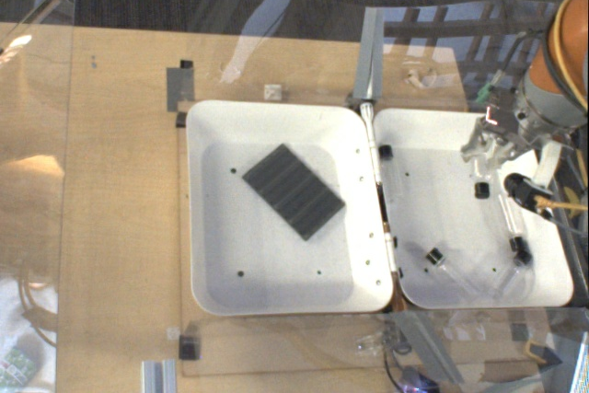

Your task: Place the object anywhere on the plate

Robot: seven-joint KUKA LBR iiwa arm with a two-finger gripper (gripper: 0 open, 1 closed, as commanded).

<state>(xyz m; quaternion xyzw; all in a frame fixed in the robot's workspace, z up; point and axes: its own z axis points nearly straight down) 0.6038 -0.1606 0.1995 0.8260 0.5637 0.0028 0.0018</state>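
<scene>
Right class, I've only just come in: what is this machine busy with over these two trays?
A grey robot arm with an orange band reaches in over the right shallow white bin. Its end effector hangs low near that bin's right side, among several small dark pieces such as one black block. The left shallow white bin holds a dark grey ridged rectangular plate, lying flat with nothing on it yet.

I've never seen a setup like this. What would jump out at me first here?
Probably the dark grey ribbed plate, lying turned at an angle in the middle of the left white bin. Next, the arm's orange band at the right edge, with the gripper hanging over the right bin. That bin holds a few small black pieces, such as the one near its front.
</scene>
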